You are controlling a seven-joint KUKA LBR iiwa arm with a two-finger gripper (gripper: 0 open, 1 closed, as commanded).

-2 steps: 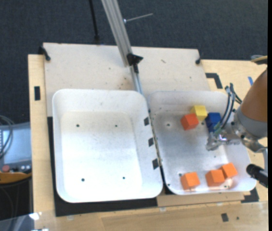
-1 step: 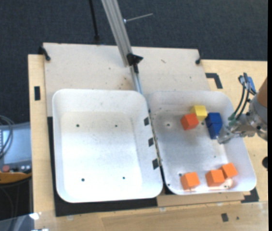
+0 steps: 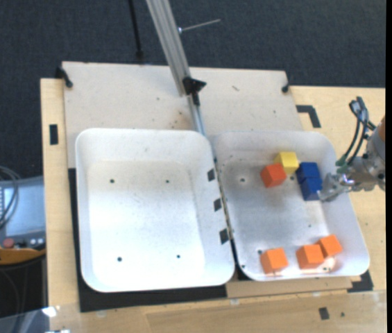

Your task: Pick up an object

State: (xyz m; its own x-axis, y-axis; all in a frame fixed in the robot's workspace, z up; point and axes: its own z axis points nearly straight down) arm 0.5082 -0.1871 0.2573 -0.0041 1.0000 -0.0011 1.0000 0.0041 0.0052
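Right bin (image 3: 251,217): blue block (image 3: 309,180) lies just left of pincer (image 3: 332,188).

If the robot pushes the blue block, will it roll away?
Probably not. The blue cube-shaped block has flat faces, so it would likely slide on the smooth white right bin. It looks stiff and small, probably light. Pushed leftward, it might bump the yellow block beside it.

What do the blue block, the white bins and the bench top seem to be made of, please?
Blue block: looks like painted wood or solid plastic, with flat faces, crisp edges and even matte colour; I can't tell which.
White bins: probably moulded plastic, with rounded corners and a soft sheen.
Bench top: pale wood or plywood, light tan and matte.
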